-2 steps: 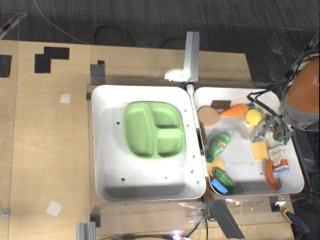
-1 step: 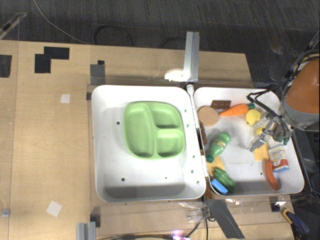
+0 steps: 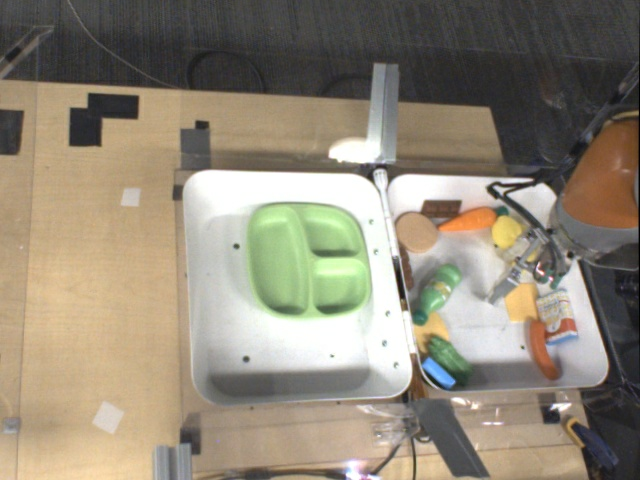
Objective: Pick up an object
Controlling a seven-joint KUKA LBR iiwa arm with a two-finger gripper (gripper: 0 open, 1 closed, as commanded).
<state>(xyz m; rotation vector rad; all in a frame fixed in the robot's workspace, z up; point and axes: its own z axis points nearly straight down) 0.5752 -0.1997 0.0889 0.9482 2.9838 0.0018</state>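
Bench (image 3: pixel 90 298): light wood, carries two shallow white bins side by side.

Left bin (image 3: pixel 215 348): holds a green divided plate (image 3: pixel 305 258), nothing else seen in it.

Right bin (image 3: pixel 480 353): holds the clutter. The arm (image 3: pixel 600 198), grey with an orange band, reaches in over its right wall.

Pincer (image 3: pixel 508 283): low over the middle-right of the right bin, fingers slightly spread, nothing seen between them.

Nearest candidates, judged: yellow wedge (image 3: pixel 520 303), just beside the tips on the lower right; yellow lemon-like piece (image 3: pixel 507 231), near, above. Carrot (image 3: pixel 468 221) lies further up, long axis roughly left-right. Green bottle (image 3: pixel 437 293) lies to the left of the pincer, axis slanted. Orange sausage-like piece (image 3: pixel 543 351) and a small packet (image 3: pixel 556 318) at lower right.

The wedge looks the shortest reach.
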